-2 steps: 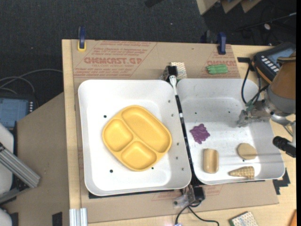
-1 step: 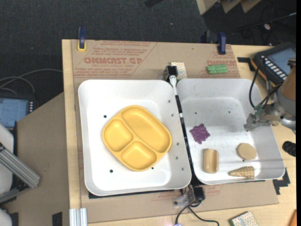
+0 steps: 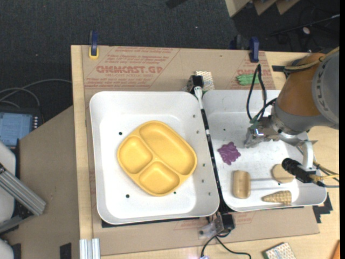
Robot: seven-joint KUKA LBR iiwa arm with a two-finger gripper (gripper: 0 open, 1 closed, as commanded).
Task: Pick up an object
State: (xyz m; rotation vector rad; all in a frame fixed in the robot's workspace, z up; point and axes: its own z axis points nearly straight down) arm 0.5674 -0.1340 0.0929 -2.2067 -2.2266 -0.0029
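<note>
Bins side by side on a bench covered with brown cardboard, seen from above at a slant. Left bin holds a yellow divided tray with three compartments, sitting near the bin's middle, slightly rotated, nothing visible in its compartments. Right bin holds four small items: a purple grape-like cluster near its left-centre, a tan bread-like block just below that, a waffle cone piece lying flat near the front rim, and a pale rounded item partly hidden behind a black part of the arm. A green item lies outside on the cardboard above the right bin. Arm reaches in from the right, orange band up top, grey wrist over the right bin's right half. Gripper sits low over the bin floor, up and right of the purple cluster, near but apart from it; bread block and cone lie further toward the front. Whether it is wide or narrow: cannot tell, blocked by wrist and cables. Nothing visibly held.
</note>
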